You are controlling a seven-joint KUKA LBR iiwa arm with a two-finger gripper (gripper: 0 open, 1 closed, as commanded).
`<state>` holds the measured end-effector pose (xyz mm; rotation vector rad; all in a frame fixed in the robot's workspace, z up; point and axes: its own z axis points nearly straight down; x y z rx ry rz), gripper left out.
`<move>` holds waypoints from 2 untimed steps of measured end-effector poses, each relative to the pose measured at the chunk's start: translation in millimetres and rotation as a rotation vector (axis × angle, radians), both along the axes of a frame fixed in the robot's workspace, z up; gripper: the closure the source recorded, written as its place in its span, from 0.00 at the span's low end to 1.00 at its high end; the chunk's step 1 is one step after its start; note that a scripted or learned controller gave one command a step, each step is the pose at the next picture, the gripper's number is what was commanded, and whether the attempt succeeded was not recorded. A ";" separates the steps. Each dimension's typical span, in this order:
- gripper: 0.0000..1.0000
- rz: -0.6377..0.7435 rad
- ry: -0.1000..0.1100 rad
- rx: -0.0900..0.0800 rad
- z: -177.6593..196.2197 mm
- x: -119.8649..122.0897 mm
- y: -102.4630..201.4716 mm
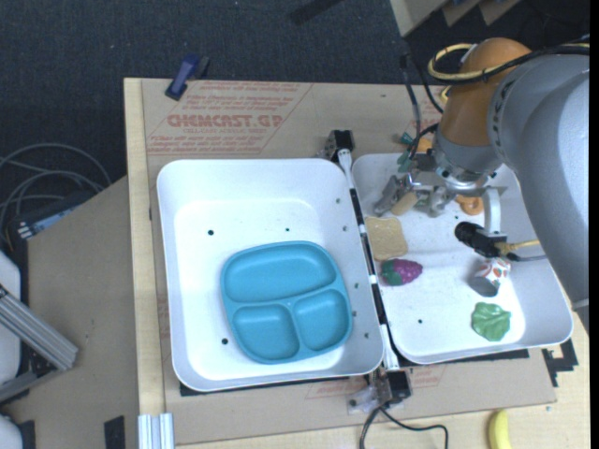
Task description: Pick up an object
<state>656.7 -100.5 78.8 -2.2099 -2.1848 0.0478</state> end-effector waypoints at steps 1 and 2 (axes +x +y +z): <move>0.00 0.004 -0.001 0.007 -0.3 0.4 -15.7; 0.00 0.004 -0.004 0.006 -0.3 0.9 -29.3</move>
